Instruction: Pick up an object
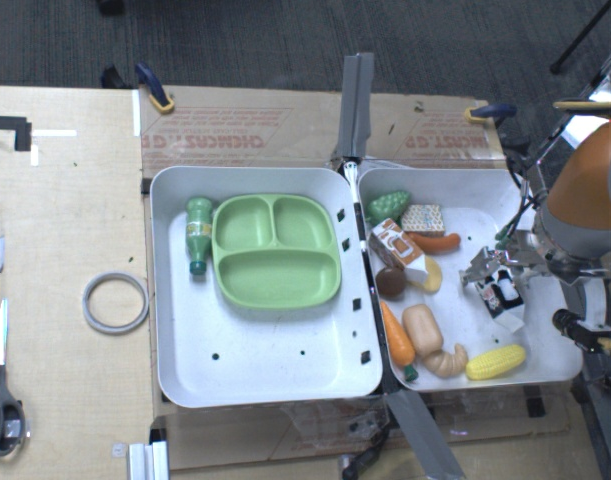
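the bench (65, 218) spread pale and wide, with a sheet of cardboard (245, 128) behind the bins bearing red print, upside down from this view and too blurred to read with any certainty. the left bin (255, 368) held a green divided plate (277, 251) in its upper half and, just beside the plate's left edge, a green bottle (198, 234) lying with a yellowish label whose writing could not be read. the right bin (465, 223) carried the toy food. the arm (583, 193), grey with its orange band, came in over the bin's right rim, and the gripper (493, 280) hung low over the bin floor right of the food; whether it was released or clenched could not be told, and nothing showed between its tips.

along the right bin's left side lay a brown and orange carton (397, 246) with small unreadable print, a carrot (397, 336), a tan piece (422, 328), and a yellow corn cob (495, 362) near the front rim. a red sausage (432, 242) and a speckled block (422, 218) sat toward the back, beside a green bunch (387, 205).

on the bench, left of the bins, lay a grey ring (116, 301) and scissors (3, 413).
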`<move>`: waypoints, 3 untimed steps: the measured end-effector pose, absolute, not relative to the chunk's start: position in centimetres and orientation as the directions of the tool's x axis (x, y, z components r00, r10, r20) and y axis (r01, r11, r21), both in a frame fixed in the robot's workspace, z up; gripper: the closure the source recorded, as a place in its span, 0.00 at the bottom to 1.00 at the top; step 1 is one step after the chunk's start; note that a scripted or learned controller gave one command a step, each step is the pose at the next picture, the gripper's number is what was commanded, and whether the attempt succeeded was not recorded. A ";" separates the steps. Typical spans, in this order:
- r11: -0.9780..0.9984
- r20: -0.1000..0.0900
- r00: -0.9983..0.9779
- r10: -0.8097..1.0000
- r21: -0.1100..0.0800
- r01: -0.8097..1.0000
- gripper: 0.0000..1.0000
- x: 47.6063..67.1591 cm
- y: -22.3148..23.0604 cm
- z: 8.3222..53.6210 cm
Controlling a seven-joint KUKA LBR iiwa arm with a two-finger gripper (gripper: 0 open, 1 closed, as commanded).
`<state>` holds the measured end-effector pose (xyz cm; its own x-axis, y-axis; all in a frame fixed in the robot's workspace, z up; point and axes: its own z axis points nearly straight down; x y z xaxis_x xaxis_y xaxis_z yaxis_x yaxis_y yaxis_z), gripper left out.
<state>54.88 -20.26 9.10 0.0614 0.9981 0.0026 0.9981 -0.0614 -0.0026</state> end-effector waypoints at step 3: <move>-0.065 -0.001 0.065 0.998 -0.002 0.998 1.00 50.2 -13.8 19.2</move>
